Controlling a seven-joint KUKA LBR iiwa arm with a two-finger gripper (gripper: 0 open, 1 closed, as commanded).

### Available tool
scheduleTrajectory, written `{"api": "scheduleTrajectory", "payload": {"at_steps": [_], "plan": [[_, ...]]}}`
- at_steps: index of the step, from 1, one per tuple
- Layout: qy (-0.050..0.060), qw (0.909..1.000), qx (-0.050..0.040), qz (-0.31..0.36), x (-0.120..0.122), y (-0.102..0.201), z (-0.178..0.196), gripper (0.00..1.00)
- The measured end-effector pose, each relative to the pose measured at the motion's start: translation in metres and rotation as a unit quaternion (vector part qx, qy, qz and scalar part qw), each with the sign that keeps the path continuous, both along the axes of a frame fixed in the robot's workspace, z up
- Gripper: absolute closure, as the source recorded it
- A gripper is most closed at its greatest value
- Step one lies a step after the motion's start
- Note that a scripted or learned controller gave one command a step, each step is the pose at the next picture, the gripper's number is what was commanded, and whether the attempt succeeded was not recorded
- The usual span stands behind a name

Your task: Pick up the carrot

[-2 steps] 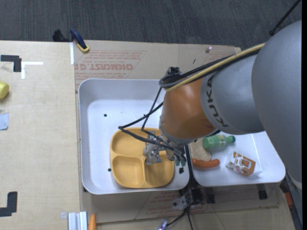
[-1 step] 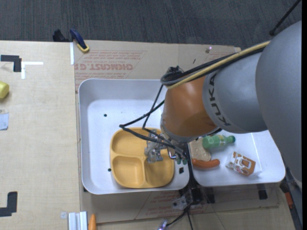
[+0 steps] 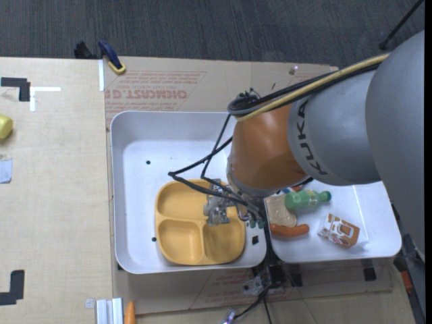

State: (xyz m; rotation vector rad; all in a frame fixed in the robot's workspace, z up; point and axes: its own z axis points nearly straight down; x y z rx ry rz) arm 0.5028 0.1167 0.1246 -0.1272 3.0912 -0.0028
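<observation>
The carrot (image 3: 290, 231), a short orange stick, lies in the right bin (image 3: 378, 243) near its front left corner. My gripper (image 3: 218, 212) hangs to the carrot's left, over the left bin (image 3: 135, 174), above the right compartment of a yellow divided plate (image 3: 179, 231). It is well apart from the carrot, with the wall between the bins lying between them. Nothing shows in the gripper. The grey arm and its orange band (image 3: 266, 154) cover the back of the right bin.
Close around the carrot in the right bin are a slice of bread (image 3: 280, 212), a green bottle (image 3: 308, 198) and a small orange-and-white packet (image 3: 339, 231). A yellow object (image 3: 4, 127) sits at the bench's far left. Black cables (image 3: 202, 164) trail over the left bin.
</observation>
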Motion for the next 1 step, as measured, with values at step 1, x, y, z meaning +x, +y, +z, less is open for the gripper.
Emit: {"api": "scheduleTrajectory", "payload": {"at_steps": [1], "plan": [[-0.003, 1.0000, 0.0008, 0.001, 0.0030, 0.0009, 0.0098, 1.00]]}}
